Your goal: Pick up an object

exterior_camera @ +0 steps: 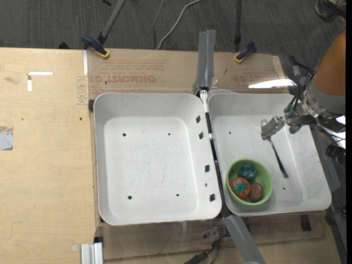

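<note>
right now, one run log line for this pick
gripper over right bin | nothing held | green bowl with small items, front left of that bin | left bin

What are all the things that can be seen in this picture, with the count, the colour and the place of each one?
shallow white plastic bins: 2, white, side by side on the bench; left bin, right bin.
round green bowl: 1, green, front left corner of the right bin.
small items in the bowl: 3; a teal one, an orange-red one, a brown one.
spring clamps: 2, blue and yellow, at the far edge of the bench; one, other.
wooden bench top: 1, light brown, left of the bins.
robot arm: 1, grey with orange band, right side.
gripper: 1, metal, above the right bin, behind the bowl.
</note>
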Available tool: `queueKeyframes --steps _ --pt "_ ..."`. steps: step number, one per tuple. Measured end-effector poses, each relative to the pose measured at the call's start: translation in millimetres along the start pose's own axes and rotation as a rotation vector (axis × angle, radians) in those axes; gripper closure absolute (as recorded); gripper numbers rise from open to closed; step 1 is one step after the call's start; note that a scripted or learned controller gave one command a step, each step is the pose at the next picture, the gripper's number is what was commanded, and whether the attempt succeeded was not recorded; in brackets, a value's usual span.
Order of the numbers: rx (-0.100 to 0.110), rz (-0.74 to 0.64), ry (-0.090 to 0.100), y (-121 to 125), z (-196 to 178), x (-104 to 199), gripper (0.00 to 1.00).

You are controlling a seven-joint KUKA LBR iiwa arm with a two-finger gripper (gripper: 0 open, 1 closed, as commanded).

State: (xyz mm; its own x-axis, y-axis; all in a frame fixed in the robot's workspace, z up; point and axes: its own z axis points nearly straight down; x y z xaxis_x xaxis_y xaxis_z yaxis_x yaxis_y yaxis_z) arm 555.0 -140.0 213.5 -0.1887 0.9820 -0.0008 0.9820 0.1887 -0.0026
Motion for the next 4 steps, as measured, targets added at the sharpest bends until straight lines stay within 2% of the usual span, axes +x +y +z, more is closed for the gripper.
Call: queueKeyframes --steps 1,2,3,4 --pt "-0.001 0.091 0.001 -49 122 -6 0.0" --pt "-0.003 0.134 -0.001 3 -26 -48 0.0" --pt "-0.001 0.205 0.001 -47 121 3 0.0" --pt "-0.001 0.223 -0.001 -17 -31 -27 0.0"
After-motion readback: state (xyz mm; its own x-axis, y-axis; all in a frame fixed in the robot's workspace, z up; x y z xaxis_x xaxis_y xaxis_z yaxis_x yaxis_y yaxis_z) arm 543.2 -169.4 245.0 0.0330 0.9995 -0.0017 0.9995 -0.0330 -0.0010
